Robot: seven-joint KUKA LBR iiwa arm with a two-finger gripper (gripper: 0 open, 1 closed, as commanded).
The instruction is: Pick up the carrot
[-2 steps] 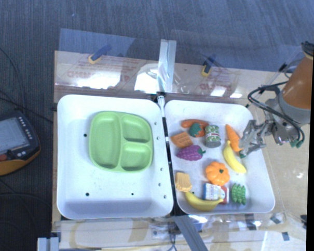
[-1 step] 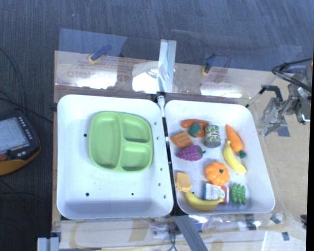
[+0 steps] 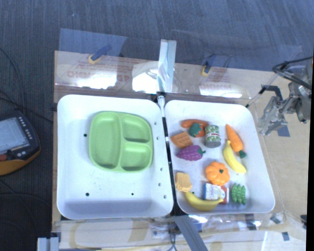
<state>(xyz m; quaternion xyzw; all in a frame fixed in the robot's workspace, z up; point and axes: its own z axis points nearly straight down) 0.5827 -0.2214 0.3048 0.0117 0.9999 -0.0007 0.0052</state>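
Note:
The carrot is orange with a green end and lies slantwise in the right bin, near its far right corner. It rests just above a yellow banana and to the right of a green can. My gripper hangs outside the bin, past its right rim and over the bench, up and to the right of the carrot. Its fingers stand apart with nothing between them.
The right bin is crowded: an orange and green vegetable, a purple bunch, a pumpkin, a second banana, a small carton and a green pod. A green divided plate lies in the left bin.

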